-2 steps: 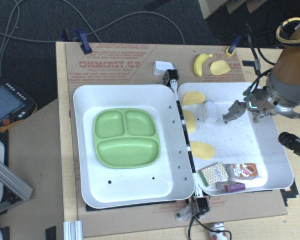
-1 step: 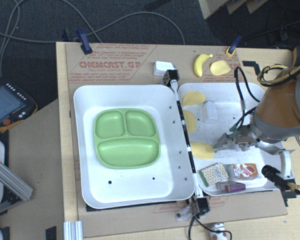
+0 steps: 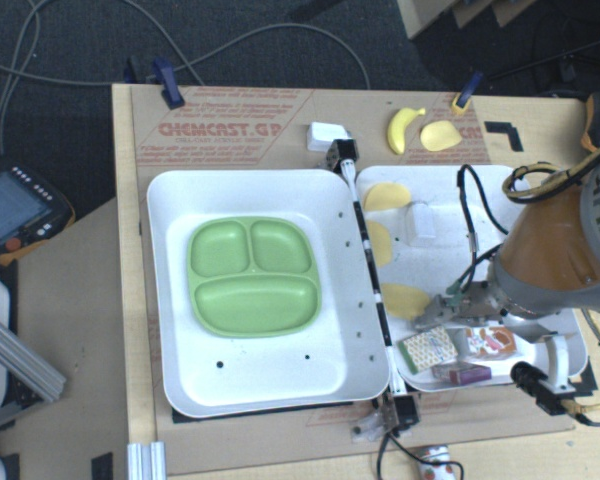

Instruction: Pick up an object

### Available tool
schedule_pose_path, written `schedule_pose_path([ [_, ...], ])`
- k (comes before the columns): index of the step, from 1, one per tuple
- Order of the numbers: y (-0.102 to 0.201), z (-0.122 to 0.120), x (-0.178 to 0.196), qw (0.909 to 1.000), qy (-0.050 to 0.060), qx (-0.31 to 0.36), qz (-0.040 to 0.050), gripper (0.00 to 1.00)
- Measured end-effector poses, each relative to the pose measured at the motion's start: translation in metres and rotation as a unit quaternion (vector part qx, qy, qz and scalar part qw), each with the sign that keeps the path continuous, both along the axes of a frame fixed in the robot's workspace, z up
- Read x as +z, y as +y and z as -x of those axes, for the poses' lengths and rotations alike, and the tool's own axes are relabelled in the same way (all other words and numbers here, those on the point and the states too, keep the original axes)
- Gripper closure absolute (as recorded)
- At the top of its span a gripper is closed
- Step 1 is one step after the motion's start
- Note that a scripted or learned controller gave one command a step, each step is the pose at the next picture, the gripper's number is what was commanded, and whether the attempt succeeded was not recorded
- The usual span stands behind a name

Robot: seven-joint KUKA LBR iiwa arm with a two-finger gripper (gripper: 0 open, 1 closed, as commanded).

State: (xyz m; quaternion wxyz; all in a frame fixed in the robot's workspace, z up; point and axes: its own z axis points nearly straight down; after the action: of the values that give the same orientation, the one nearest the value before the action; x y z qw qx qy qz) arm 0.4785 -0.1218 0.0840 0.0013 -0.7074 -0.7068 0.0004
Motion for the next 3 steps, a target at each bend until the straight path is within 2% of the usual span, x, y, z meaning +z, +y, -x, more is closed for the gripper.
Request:
schedule_pose_path([
  [1, 0.008, -0.076, 0.001, 1.0, -0.002, 0.001, 0.0006, 0.0],
  [2, -0.069, -0.124, 0.001, 1.0, -0.002, 0.0, 0.0014, 0.0],
  [3, 0.007, -0.133, 0.001, 1.0, -0.001, 0.001, -0.0001, 0.0],
])
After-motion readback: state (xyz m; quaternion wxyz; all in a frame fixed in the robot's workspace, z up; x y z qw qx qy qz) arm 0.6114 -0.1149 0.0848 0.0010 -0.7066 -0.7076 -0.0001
